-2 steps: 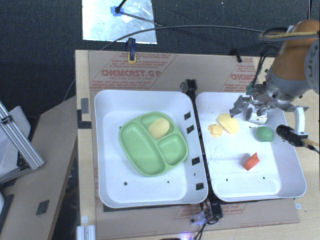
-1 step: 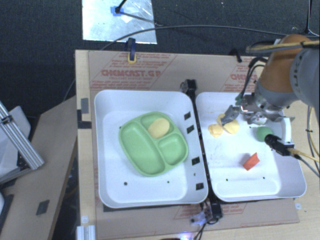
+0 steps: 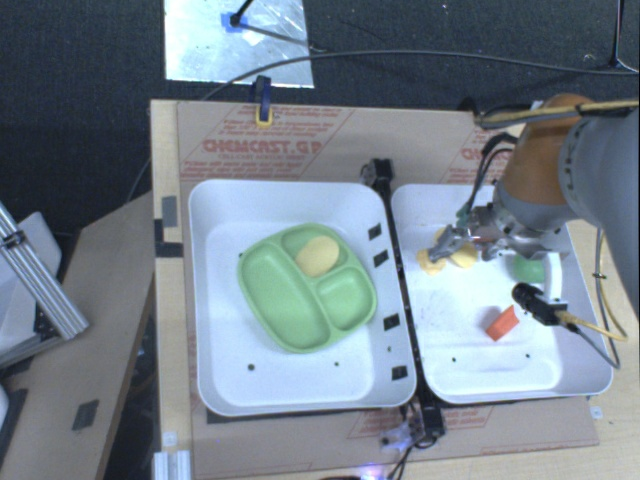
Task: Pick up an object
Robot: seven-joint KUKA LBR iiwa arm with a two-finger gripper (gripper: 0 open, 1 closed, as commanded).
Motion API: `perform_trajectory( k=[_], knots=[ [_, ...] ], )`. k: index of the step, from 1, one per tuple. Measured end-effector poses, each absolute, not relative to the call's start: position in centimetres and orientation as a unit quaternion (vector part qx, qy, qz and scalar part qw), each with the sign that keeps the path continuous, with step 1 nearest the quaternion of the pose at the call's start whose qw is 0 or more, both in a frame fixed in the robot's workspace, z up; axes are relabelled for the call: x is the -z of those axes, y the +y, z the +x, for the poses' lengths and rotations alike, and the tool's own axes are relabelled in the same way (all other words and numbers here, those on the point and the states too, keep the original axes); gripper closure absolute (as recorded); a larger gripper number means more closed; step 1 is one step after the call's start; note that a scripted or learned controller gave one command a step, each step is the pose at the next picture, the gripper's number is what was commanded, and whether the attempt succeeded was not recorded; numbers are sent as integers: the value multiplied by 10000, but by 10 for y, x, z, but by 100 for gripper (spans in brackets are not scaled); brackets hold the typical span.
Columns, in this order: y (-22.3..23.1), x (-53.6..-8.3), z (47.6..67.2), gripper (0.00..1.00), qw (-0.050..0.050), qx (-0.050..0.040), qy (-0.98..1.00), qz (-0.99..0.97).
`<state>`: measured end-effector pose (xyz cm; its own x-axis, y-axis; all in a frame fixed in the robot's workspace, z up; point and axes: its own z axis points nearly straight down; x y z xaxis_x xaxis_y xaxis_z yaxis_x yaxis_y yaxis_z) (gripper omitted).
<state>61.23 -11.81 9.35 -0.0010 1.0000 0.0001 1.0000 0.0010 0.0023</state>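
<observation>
Found a shallow white plastic bin (image 3: 215, 268) holding a pale green three-compartment plastic plate (image 3: 290, 298), and took that plate as the mark for everything else. Noted a rounded yellow lump (image 3: 319, 256) sitting in the plate's small upper compartment. Saw a second shallow white bin (image 3: 480, 368) just right of the plate's bin, both resting on a brown tabletop (image 3: 300, 143) with red lettering beyond the plate.

Picked out, in that second bin, well right of the plate and level with its upper half, a small pale-yellow object (image 3: 433, 261): low, lumpy, matte, showing as two short lobes lying on the white floor.

Traced the grey arm with an orange band (image 3: 585, 168) reaching in from farther right of the plate, with the jaws down at the pale-yellow object, over its middle. Could not make out the state of the jaws, open or closed, nor any grip on the object.

Noted a small green piece (image 3: 528, 268) farther right of the plate than the pale-yellow object, partly hidden under the wrist, and a small orange-red block (image 3: 501, 322) lower down, level with the plate's lower part, apart from both.
</observation>
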Motion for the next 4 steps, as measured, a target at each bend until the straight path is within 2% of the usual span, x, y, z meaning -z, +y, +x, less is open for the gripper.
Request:
perform_trajectory(
  k=[1,4],
  knots=[
    [-118,-108,615,100,39,-35,7081,7061],
    [-127,-276,625,100,35,-24,7094,7047]
  ],
)
